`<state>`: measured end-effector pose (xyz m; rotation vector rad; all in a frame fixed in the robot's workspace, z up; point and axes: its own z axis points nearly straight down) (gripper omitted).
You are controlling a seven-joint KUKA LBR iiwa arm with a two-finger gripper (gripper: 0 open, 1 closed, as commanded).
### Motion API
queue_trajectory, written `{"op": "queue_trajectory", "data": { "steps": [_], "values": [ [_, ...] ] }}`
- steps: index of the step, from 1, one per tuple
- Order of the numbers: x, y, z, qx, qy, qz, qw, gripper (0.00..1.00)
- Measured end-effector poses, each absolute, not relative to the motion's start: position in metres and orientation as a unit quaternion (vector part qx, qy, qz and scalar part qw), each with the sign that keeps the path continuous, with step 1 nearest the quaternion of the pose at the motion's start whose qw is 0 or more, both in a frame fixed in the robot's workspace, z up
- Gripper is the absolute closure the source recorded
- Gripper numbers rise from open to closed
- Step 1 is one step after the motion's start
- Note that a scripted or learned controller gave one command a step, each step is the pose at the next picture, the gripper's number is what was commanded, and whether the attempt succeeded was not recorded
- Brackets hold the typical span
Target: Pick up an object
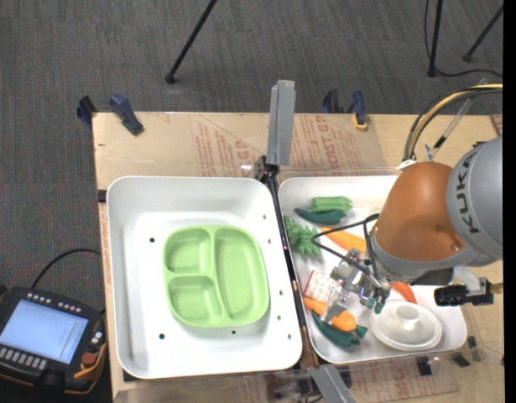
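My gripper (359, 289) hangs low in the right bin (383, 183), under the orange wrist band (417, 217). It sits just above a cluster of toy food: a red and white packet (320, 286) to its left and an orange carrot (339, 318) with a dark green piece (342, 335) below it. Further back lie a longer carrot (346, 240), a leafy green toy (300, 237), a green pod (331, 203) and a dark teal piece (317, 217). I see no object clearly lifted from the bin.
A white cup on a saucer (408, 324) stands at the right bin's front, close to the gripper's right. A small orange piece (403, 291) lies behind it. The left bin (132, 225) holds a green divided plate (216, 275). A pendant (44, 334) lies on the floor.
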<state>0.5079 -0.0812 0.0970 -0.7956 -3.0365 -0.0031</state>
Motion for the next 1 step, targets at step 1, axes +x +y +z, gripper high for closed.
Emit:
{"op": "queue_trajectory", "data": {
  "steps": [1],
  "values": [
    [0.5072,-0.0812,0.0956,-0.253,-0.967,-0.0006,0.002,0.00]
  ]
}}
